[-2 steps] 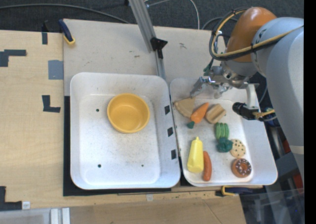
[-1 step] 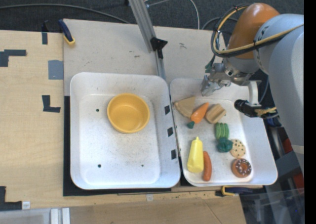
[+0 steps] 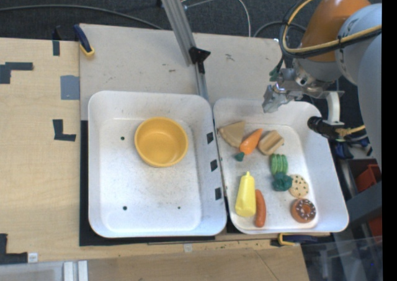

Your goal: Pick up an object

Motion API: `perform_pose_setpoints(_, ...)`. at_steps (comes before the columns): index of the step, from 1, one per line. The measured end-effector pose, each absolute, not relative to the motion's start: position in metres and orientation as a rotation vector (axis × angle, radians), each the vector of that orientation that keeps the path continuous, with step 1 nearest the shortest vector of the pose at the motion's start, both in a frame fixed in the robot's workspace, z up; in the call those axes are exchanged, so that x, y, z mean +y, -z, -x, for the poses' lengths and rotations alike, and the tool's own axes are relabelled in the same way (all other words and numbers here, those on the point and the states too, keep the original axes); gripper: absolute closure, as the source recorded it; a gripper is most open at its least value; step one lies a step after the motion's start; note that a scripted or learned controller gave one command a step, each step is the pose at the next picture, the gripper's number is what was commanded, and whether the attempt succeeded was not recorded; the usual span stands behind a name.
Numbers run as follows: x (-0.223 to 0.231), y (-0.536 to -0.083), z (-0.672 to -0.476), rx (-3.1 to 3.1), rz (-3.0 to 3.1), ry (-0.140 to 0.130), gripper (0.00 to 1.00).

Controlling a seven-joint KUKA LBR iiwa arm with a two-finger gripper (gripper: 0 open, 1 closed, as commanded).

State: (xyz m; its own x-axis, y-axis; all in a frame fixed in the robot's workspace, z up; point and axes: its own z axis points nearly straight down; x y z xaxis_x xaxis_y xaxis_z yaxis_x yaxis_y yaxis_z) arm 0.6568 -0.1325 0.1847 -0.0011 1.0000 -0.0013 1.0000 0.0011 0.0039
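My gripper [image 3: 273, 100] hangs over the far edge of the right bin [image 3: 325, 174], above and apart from the toy food. Nothing shows between its fingers. Below it lie a tan bread slice [image 3: 232, 132], an orange carrot [image 3: 250, 141] and a brown bread piece [image 3: 270, 142]. Further forward sit a green pepper [image 3: 278, 164], a dark green broccoli [image 3: 282, 181], a cookie [image 3: 299, 185], a chocolate donut [image 3: 303, 210], a yellow bottle [image 3: 246, 194] and a red sausage [image 3: 260, 208].
The left bin [image 3: 111, 199] holds a yellow bowl [image 3: 161, 141]. A grey metal pole [image 3: 180, 19] slants down to the gap between the bins. A yellow-handled clamp [image 3: 84, 41] sits at the bench's far left corner.
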Motion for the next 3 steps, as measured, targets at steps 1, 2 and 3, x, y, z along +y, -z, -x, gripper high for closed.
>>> perform_pose_setpoints(1,-0.132,-0.221,-0.658,2.221,-2.218,-0.003,1.00)
perform_pose_setpoints(2,-0.077,-0.232,-0.647,2.230,-2.216,-0.002,1.00)
perform_pose_setpoints(3,-0.015,-0.228,-0.631,2.232,-2.216,0.001,1.00)
